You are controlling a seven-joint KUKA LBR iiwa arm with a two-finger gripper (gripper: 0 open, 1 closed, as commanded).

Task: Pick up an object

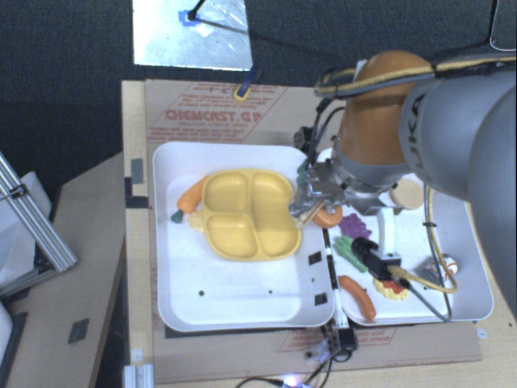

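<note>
Claw [304, 207] beside one yellow tray [242, 214]

You are looking at a grey arm [460, 136] that is running off the right edge and covering much of the right bin [477, 297], while its gripper [311, 204] is blurring so its fingers are unreadable, hiding part of an orange toy [329, 215].

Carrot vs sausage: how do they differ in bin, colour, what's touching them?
The carrot lies in the left bin, the sausage in the right bin. The carrot is orange with a green tip; the sausage is plain red-orange. The carrot sits against the yellow tray; the sausage does not. Both are elongated toy food.
</note>
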